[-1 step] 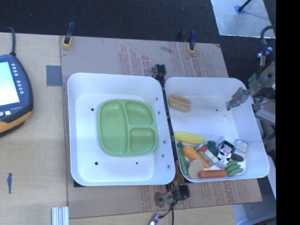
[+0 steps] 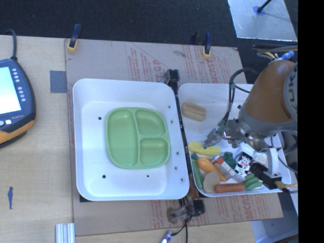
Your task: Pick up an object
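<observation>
Your claw [image 2: 212, 138] hangs low in the right bin [image 2: 190, 92], its metal fingers pointing toward the divider; you cannot tell from this angle how far they are parted, and nothing shows between them. Just below it lies a yellow banana-shaped toy [image 2: 204, 149], and beneath that an orange carrot toy [image 2: 207, 164], a sausage toy [image 2: 229, 188] and a small clutter of packets and green pieces that are hard to tell apart. Up and to the left of the claw sits a tan bread-roll toy [image 2: 194, 111], apart from the pile. Further left, across the divider, the left bin [image 2: 86, 135] holds a green sectioned plate [image 2: 137, 137]. Both bins rest on a cardboard sheet [image 2: 152, 59] clamped to the wooden bench [image 2: 35, 186], with a teach pendant [image 2: 14, 103] at the far left and dark floor [image 2: 126, 9] beyond.
</observation>
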Tool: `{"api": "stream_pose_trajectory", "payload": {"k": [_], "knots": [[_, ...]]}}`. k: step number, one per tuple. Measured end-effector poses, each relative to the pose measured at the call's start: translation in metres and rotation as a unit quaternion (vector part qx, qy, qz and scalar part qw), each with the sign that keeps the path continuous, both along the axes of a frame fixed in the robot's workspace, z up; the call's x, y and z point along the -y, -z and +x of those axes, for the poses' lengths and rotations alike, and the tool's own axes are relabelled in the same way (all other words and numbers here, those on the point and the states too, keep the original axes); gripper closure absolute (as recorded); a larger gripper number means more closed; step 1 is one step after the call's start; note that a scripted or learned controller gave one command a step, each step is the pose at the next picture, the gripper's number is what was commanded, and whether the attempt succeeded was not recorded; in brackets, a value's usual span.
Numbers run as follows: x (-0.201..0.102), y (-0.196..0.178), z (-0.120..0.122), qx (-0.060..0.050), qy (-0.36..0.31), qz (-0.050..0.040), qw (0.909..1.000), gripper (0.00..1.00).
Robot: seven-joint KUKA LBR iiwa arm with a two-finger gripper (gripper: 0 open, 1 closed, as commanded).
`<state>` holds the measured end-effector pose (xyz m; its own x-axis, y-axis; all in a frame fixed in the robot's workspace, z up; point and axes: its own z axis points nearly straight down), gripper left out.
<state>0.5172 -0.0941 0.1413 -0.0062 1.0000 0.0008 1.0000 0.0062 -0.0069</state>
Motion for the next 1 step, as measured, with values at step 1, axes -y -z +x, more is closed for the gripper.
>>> {"api": "stream_pose_trajectory", "payload": {"k": [1], "knots": [[0.0739, 0.0309, -0.0327, 0.007, -0.002, 0.0014, 1.0000, 0.00]]}}
